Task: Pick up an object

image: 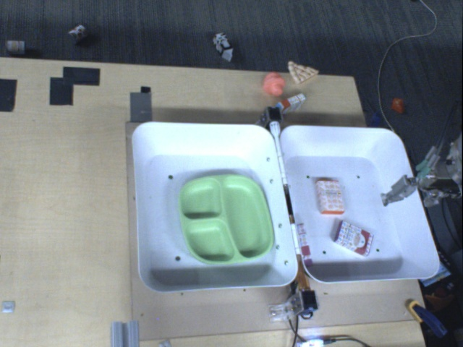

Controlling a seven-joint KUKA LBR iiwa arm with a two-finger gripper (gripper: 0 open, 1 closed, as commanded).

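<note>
I see printing on the orange packet [330, 196] and the red packet [352, 237], but it is too tiny to read.

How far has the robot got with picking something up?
Nothing is picked up yet. The orange packet and the red packet both lie flat in the right bin, and the green tray sits in the left bin. The gripper is at the right bin's edge. Reaching, grabbing and lifting remain.
</note>
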